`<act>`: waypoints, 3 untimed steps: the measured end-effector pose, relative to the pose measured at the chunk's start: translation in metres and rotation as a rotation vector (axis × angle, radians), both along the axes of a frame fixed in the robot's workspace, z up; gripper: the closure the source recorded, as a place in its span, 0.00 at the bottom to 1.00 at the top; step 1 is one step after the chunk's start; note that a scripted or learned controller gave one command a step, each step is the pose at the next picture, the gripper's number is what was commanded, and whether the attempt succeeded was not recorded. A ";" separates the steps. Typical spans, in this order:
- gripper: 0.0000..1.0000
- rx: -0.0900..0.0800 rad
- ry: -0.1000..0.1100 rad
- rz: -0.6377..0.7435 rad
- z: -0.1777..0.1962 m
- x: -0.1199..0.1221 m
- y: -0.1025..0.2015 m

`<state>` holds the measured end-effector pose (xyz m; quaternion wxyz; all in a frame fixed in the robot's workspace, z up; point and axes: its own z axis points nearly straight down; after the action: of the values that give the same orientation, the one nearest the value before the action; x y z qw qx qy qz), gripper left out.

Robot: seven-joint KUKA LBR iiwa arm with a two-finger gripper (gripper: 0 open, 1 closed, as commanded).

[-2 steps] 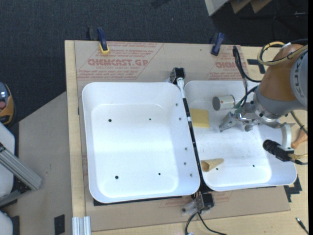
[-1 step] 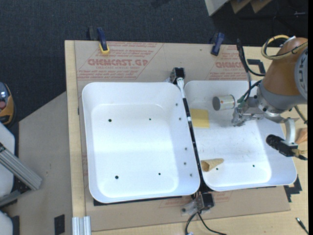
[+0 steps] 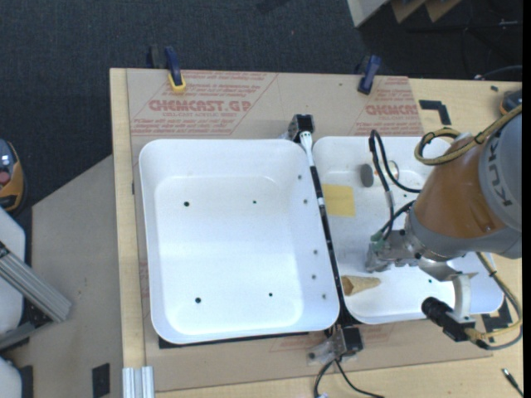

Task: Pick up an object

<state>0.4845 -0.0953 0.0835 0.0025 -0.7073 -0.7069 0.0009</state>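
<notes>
A: Right bin (image 3: 398,309) contents?
B: Yellow square (image 3: 338,200), grey piece (image 3: 366,174), tan scrap (image 3: 359,284) (near front wall).
A: Gripper (image 3: 383,254)?
B: Low in right bin, above the scrap; grip unreadable

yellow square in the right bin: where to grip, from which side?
The yellow square lies flat on the right bin floor, close to the wall shared with the left bin. Probably best from straight above, pinching its near and far edges, which look free; the left edge looks too close to that wall. It looks thin, so a flat pick may slip.
</notes>
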 end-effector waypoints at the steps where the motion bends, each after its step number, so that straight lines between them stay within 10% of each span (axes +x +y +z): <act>1: 1.00 -0.003 -0.018 0.008 0.107 0.059 0.046; 2: 1.00 0.000 -0.022 0.008 0.278 0.056 0.105; 3: 1.00 0.002 -0.023 0.008 0.461 0.004 0.161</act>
<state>0.4883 0.0652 0.5441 -0.0050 -0.7045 -0.7096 -0.0078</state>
